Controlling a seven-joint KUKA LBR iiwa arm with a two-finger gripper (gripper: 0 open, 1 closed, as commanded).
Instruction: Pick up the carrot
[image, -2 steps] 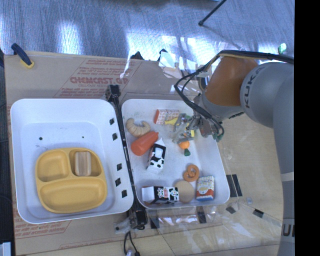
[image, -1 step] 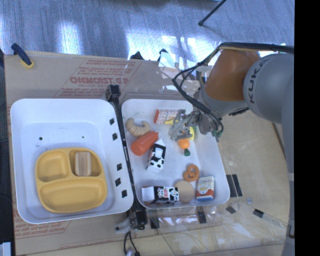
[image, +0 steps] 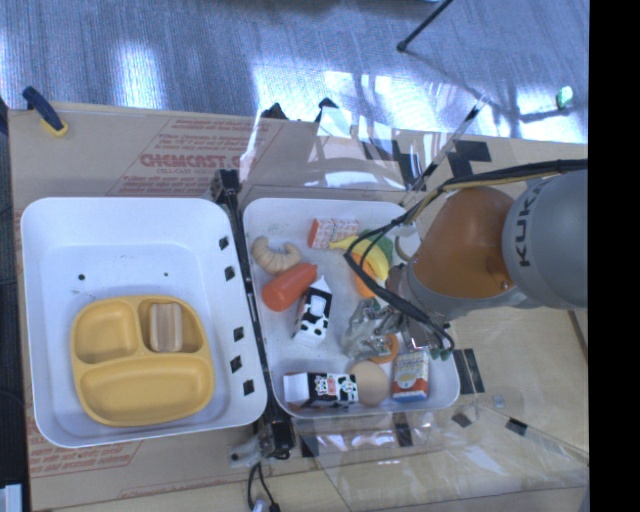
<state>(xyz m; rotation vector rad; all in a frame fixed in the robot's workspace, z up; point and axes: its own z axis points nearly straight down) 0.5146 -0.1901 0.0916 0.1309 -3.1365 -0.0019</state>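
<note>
The carrot (image: 289, 286) is a short orange-red piece lying at a slant in the left part of the right bin (image: 258, 330), just below a croissant (image: 272, 254). My gripper (image: 370, 331) hangs low over the middle of the same bin, to the right of the carrot and apart from it, with a cow-patterned milk carton (image: 315, 313) between the two. A small orange thing (image: 386, 348) lies just under and to the right of the gripper, partly hidden by it. The arm's orange band (image: 460, 245) covers the bin's right side.
The right bin also holds a second cow-patterned carton (image: 320, 388), an egg (image: 370, 382), a juice carton (image: 410, 372), a small box (image: 333, 232) and a yellow fruit (image: 374, 262). In the left bin (image: 50, 240) a yellow divided plate (image: 140, 385) carries a tan slice (image: 165, 327).
</note>
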